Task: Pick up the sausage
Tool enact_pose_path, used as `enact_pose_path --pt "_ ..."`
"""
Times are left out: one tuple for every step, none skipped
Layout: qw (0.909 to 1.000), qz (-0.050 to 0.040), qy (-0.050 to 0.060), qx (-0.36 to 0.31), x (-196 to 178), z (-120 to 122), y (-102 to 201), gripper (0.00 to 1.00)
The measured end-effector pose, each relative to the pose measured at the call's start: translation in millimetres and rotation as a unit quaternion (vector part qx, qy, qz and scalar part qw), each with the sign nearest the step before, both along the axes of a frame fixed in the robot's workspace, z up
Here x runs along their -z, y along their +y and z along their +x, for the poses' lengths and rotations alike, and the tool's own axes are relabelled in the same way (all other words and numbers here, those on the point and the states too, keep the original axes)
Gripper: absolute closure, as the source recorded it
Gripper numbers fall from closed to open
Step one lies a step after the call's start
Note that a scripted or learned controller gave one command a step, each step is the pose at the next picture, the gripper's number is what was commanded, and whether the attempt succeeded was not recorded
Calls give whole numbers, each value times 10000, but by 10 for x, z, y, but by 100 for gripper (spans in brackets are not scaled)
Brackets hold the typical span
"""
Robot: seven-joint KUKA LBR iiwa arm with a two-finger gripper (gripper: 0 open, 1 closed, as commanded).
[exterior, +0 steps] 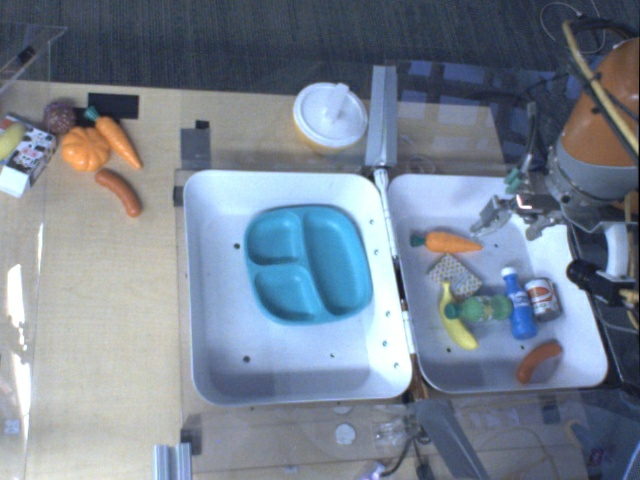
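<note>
On the tabletop's (100, 298) far left lie a small printed box (28, 154), a dark round item (59, 116), a toy pumpkin (84, 149), a carrot (120, 140) and a second sausage (120, 192), all outside the bins. Just behind the bins, near their shared edge, stands a white lidded cup (330, 116).

The left bin (215, 358) holds a blue divided plate (306, 263) near its middle.

The right bin (590, 368) holds another carrot (452, 241) near its back, a checkered piece (455, 272) just in front of it, then a banana (457, 325) touching a green toy (484, 310). Beside these stand a blue bottle (518, 304) and a small can (542, 298), close together. The sausage (539, 361) lies at the front right of this bin, apart from the others.

The tool (512, 208) hangs over the bin's back right corner, well apart from the sausage. Whether it is open or closed, I cannot tell; nothing can be made out in it.
</note>
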State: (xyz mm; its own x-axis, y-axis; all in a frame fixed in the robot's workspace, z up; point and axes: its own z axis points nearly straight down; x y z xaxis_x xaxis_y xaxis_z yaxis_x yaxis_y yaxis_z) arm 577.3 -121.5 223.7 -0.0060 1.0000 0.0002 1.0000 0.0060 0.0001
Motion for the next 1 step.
enact_pose_path --pt "9963 -9 -83 859 1216 -419 -281 0"
